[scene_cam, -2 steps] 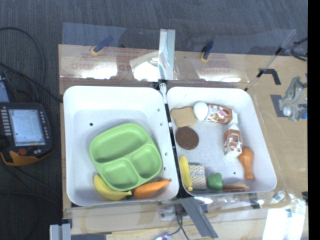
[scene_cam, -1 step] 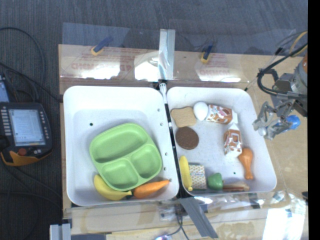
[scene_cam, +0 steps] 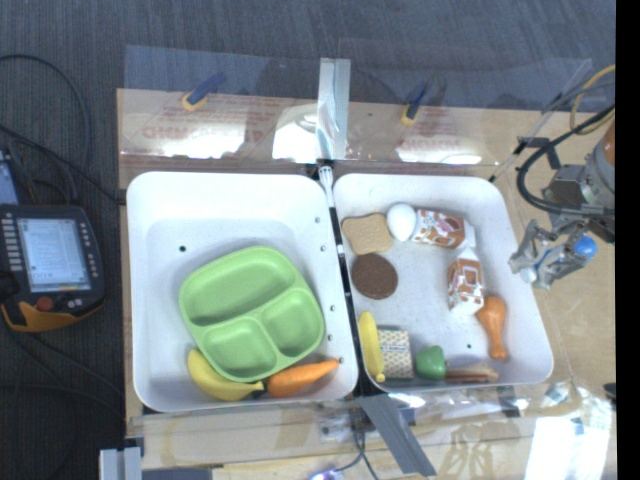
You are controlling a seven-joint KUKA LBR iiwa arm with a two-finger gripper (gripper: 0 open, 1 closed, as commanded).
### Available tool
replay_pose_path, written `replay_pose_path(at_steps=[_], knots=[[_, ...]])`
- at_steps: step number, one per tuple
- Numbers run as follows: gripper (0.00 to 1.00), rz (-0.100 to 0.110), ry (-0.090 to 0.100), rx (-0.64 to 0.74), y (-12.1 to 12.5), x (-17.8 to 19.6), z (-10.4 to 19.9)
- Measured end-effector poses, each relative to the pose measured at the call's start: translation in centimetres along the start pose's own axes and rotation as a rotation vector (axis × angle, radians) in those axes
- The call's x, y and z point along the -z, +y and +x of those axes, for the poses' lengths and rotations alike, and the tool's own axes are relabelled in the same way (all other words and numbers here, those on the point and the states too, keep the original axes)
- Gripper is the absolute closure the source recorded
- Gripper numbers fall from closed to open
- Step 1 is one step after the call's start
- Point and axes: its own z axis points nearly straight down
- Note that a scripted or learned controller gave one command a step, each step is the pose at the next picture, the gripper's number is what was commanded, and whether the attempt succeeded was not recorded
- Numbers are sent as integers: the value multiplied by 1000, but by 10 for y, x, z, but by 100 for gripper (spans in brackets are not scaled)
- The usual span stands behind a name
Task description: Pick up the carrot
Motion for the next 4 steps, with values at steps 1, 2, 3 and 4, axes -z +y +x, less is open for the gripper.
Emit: replay_pose_path(at_steps=[1, 2, 3, 4], knots=[[100, 5, -2, 239, 34, 51, 32], [100, 0, -1, 393, 42, 17, 31], [100, -5, -4, 450, 32, -26, -90], [100, 16, -4, 361, -20, 110, -55]])
